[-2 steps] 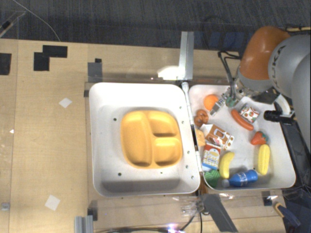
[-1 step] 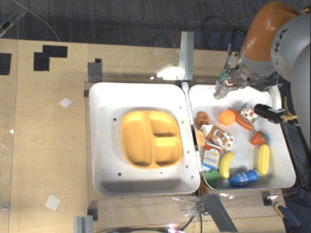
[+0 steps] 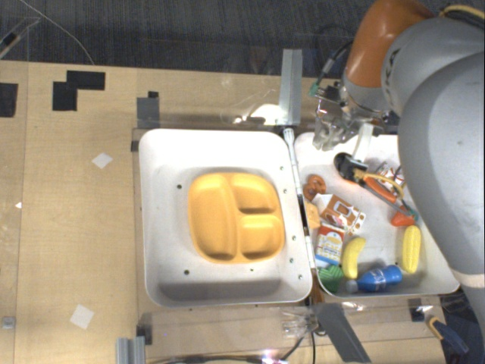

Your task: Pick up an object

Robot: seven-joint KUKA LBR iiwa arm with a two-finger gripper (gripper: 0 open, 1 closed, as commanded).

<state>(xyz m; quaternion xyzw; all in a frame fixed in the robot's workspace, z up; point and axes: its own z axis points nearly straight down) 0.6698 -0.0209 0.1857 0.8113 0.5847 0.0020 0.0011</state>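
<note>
Overhead, claw (image 3: 330, 136) above right bin's (image 3: 307, 144) far corner, touching nothing visible

A pale wooden bench (image 3: 68, 226) stands against dark grey carpet (image 3: 189, 14).

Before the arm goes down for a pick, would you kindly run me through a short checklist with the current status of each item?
1. gripper is above the right bin, at its far corner: ok.
2. Finger opening: cannot tell.
3. Nothing held between the fingers: cannot tell.
4. Objects available in the right bin, such as the yellow corn and blue bottle: ok.
5. A target sits directly below the gripper: not ok; the bin's floor looks bare there.
6. yellow tray lies flat in the left bin: ok.
</note>
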